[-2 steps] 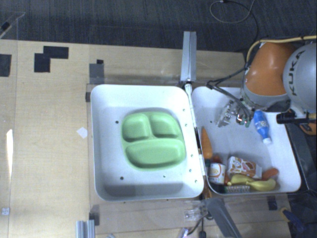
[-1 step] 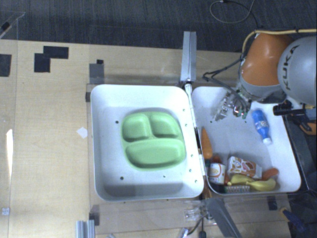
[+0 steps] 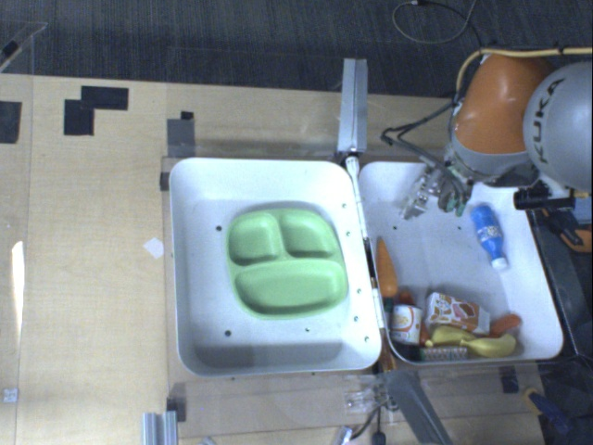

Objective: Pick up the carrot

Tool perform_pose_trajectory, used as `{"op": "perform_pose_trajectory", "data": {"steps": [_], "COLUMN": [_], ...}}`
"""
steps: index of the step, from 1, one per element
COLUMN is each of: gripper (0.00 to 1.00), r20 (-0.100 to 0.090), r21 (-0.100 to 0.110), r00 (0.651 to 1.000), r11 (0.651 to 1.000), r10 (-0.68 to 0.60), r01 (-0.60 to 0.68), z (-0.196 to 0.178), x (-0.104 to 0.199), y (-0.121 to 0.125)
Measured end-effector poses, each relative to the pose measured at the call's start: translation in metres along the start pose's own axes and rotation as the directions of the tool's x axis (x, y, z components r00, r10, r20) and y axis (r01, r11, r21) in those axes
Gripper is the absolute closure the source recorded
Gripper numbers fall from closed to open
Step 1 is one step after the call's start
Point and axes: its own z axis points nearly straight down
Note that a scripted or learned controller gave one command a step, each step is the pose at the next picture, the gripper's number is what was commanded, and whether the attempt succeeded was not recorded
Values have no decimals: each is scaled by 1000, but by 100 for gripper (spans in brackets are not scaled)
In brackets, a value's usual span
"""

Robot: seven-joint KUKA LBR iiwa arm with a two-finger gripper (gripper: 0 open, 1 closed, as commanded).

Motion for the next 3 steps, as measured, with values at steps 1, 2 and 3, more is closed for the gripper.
{"op": "perform_pose_trajectory", "data": {"steps": [1, 2, 3], "gripper": [100, 100, 100], "r20": [-9, -9, -8], "r21": [4, 1, 4], "r00": [999, 947, 989], "r11": [999, 947, 989], "r10": [-34, -322, -149], "r01": [34, 322, 149], "z": [-73, -96, -181], "x": [32, 22, 23], "y": [84, 77, 33]}}
